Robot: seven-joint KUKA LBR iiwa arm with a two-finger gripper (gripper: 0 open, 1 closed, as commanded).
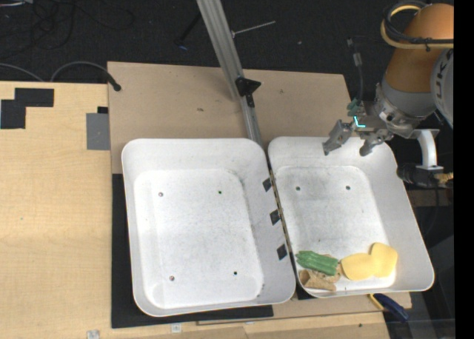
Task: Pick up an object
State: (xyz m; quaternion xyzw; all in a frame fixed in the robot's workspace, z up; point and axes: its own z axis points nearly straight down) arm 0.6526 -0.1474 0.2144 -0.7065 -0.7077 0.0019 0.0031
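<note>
The bench (pixel 178 101) bears two white bins (pixel 196 226) (pixel 348 197) side by side.

Two bins are set side by side on the bench, the left bin (pixel 196 226) touching the right bin (pixel 348 189) along a shared edge. In the right bin's near corner, three objects are clustered: a cucumber-like piece (pixel 318 261), a heart-shaped piece (pixel 370 263) just right of it, and a small crumbly piece (pixel 320 279) before them. The gripper (pixel 353 139) is positioned above the right bin's far edge, well apart from them.

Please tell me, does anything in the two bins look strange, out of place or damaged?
Nothing looks damaged or spilled. The green object, the yellow object and a small tan object are all crowded into the near corner of the right bin. The pincer hangs open above that bin's far edge, apart from them.
</note>
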